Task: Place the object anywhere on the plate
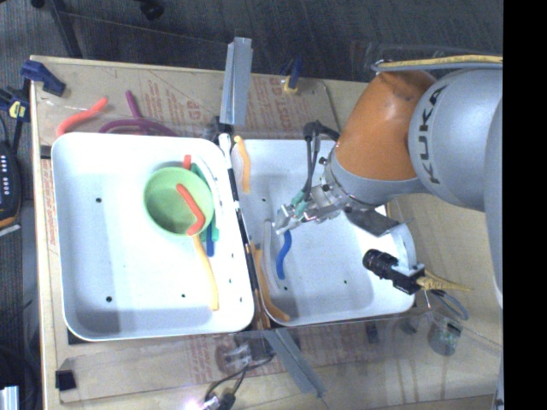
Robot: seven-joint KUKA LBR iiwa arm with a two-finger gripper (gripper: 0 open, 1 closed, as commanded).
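There is one camera, fixed above the worktop (154, 361) and looking down at a slant, so the far edge of the board sits near the top of the picture with dark carpet beyond it. It stands back far enough to take in both bins whole, the left bin (85, 254) and the right bin (342, 293) side by side across the middle. The arm (427, 135) comes in from the right and, being nearer the lens, bulks large over the right bin's far corner.
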